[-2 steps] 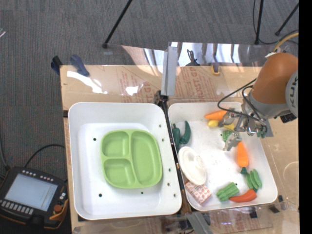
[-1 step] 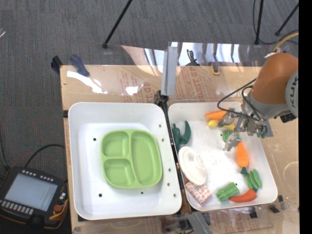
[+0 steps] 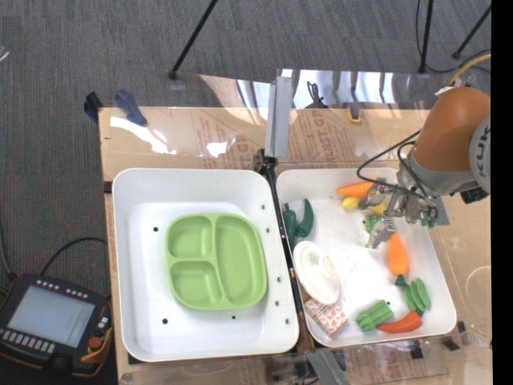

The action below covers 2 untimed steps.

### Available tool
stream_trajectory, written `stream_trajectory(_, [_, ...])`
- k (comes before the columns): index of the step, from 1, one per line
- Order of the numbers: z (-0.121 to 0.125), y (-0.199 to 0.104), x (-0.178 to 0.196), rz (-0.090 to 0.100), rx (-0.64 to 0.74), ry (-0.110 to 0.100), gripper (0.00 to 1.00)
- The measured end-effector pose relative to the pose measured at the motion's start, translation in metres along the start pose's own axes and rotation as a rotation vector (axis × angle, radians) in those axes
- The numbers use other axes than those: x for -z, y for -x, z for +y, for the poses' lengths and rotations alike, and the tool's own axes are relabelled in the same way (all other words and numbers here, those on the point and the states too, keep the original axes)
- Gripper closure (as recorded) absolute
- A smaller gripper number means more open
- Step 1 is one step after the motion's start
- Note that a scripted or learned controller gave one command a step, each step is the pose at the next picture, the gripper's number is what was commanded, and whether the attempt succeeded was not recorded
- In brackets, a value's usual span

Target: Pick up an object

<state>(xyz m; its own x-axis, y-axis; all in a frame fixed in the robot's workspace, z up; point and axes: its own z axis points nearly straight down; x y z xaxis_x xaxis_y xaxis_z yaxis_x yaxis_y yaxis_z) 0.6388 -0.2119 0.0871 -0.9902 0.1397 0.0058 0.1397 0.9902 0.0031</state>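
Note:
My gripper (image 3: 378,233) hangs low over the upper right part of the right bin (image 3: 353,251). A small green piece (image 3: 372,222) lies right beside it. An orange carrot (image 3: 397,254) lies just to its right. Behind it lie another orange carrot (image 3: 355,188) and a small yellow piece (image 3: 350,203). Nothing is visibly held.
The right bin also holds a dark green vegetable (image 3: 301,218), a white round lid (image 3: 317,272), a red-printed packet (image 3: 329,318), a green ridged piece (image 3: 373,315), a red chili (image 3: 401,323) and green pea pods (image 3: 417,295). A green divided plate (image 3: 216,261) lies in the left bin (image 3: 132,255).

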Motion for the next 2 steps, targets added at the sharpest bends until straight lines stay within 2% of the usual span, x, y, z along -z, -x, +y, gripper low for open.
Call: stream_trajectory(2, [0.0005,-0.0002,0.0000,0.000,-0.003,-0.001,0.00])
